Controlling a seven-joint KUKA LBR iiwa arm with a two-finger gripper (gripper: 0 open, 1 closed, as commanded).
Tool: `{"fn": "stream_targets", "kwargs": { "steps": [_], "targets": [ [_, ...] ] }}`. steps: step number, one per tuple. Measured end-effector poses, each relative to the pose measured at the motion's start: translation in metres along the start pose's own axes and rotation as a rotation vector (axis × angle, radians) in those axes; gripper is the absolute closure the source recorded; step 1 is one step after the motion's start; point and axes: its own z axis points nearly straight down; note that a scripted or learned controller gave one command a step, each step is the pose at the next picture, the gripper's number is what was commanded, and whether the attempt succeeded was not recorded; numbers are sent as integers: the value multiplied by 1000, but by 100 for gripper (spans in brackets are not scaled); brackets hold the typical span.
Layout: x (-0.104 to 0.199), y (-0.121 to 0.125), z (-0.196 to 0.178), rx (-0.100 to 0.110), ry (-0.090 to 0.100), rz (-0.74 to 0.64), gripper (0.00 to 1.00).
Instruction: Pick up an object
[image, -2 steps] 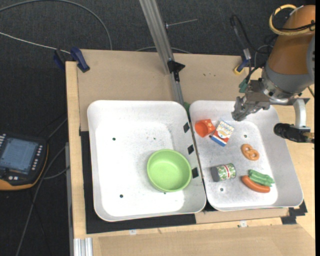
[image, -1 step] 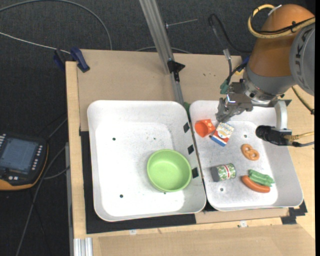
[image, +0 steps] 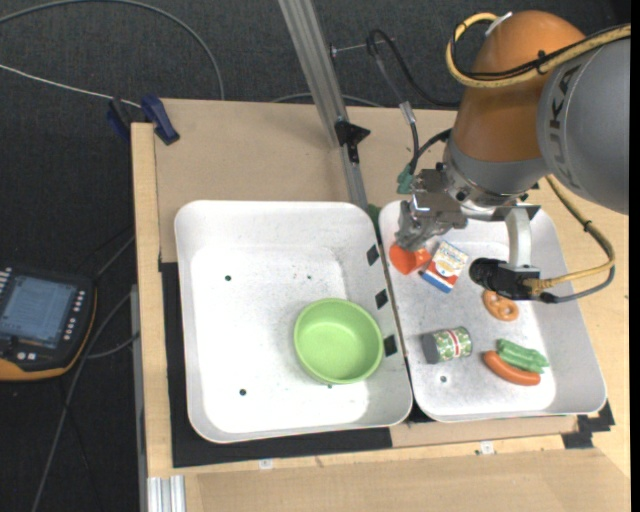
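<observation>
While the arm (image: 530, 90) reaches over the right bin (image: 570, 385), its gripper (image: 418, 232) hangs at that bin's upper left, just above an orange object (image: 404, 260); finger state cannot be told. A green bowl (image: 338, 340) sits in the left bin (image: 215, 250).

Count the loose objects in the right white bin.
5 visible: orange-red object under the gripper, white carton beside it, pretzel at right, small can in front, carrot front-right. The arm may hide more.
</observation>
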Motion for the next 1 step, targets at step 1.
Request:
{"fn": "stream_targets", "kwargs": {
  "steps": [1],
  "targets": [
    [50, -11, 19, 2, -1, 1, 100]
  ]
}}
